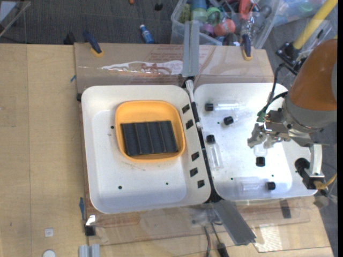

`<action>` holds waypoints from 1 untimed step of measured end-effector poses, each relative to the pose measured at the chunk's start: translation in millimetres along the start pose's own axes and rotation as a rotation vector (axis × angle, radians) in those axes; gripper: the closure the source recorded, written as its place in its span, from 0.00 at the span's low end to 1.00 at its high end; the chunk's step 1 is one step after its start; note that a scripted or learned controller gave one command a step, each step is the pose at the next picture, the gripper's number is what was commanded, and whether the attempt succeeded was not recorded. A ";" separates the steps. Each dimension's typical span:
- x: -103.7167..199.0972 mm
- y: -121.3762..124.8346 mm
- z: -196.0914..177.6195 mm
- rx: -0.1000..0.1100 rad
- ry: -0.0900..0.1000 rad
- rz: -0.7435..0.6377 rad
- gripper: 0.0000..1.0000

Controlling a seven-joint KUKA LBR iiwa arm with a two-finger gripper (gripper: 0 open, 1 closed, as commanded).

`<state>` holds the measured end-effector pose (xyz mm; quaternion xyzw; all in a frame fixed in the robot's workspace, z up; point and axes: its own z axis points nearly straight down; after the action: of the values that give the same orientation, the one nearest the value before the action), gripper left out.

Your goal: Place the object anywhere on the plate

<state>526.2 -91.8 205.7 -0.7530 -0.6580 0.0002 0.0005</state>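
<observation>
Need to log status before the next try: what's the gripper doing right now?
Gripper: over the right bin; open or shut cannot be told.
</observation>
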 end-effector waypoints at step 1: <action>7.8 31.6 -4.5 -0.003 -0.001 -0.114 1.00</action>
<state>558.6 -88.3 210.1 -0.7144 -0.6998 -0.0002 -0.0009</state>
